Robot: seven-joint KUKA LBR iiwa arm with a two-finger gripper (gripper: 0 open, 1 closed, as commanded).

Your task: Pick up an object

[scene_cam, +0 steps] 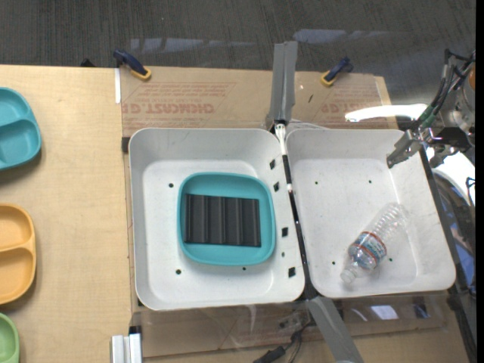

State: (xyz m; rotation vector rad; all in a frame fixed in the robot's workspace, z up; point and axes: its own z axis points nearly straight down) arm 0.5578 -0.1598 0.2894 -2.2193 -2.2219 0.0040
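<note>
A clear plastic water bottle (pixel 372 245) with a blue and red label lies on its side in the right bin (pixel 333 203), toward the near right, its cap pointing to the near left. A teal tray (pixel 225 219) with a dark ribbed insert rests flat in the left bin (pixel 151 203). My gripper (pixel 401 153) hangs at the right bin's far right corner, above the rim and well away from the bottle. Nothing shows in it.
Cardboard (pixel 197 100) lies behind the bins, held by two clamps (pixel 132 64). On the wooden bench to the left sit a teal plate (pixel 15 131), an orange plate (pixel 13 252) and a green one (pixel 6 339). Cables and arm parts crowd the right edge.
</note>
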